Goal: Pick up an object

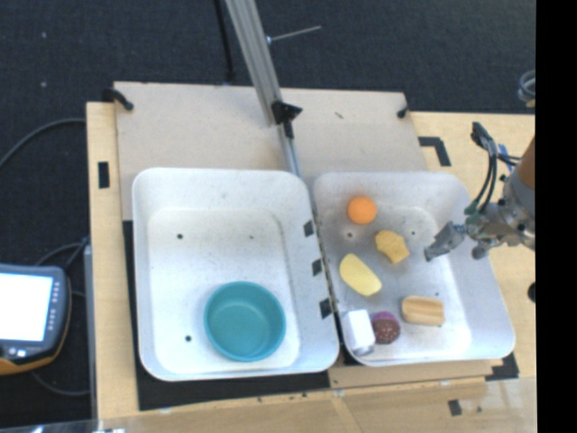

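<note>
The gripper (448,240) hovered at the right of the frame, above the right bin (491,327); I cannot tell how its jaws stood. Nothing was lifted yet. The nearest object, a small yellow piece (391,246), lay just left of it.

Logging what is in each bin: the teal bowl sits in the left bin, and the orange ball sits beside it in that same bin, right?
Not quite. The teal bowl does sit in the left bin, but the orange ball lies in the right bin, near its far edge, apart from the bowl. The camera view shows it.
</note>
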### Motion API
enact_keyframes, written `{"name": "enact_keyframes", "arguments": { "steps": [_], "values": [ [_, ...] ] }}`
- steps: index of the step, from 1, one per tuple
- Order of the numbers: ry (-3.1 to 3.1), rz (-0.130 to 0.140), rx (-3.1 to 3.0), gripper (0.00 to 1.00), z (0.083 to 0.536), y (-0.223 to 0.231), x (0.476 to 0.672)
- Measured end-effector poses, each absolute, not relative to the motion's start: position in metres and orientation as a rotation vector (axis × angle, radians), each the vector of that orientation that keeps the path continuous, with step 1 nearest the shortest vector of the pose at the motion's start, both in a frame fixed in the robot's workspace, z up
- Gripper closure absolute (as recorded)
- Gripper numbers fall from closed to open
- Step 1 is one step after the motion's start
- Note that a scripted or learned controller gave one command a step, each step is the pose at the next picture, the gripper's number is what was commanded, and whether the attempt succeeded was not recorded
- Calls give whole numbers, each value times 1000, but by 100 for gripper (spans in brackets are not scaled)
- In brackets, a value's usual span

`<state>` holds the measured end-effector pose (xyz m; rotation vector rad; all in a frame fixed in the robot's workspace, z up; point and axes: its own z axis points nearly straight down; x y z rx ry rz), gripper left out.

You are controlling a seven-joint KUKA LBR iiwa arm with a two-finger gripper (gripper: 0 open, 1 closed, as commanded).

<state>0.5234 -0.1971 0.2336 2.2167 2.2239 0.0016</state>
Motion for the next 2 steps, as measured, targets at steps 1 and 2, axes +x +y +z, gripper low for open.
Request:
{"name": "enact_keyframes", "arguments": {
  "steps": [1, 2],
  "values": [
    [2223, 2, 2218, 0, 234, -197, 523],
    [2223, -4, 2222, 0, 190, -194, 525]
  ]
}}
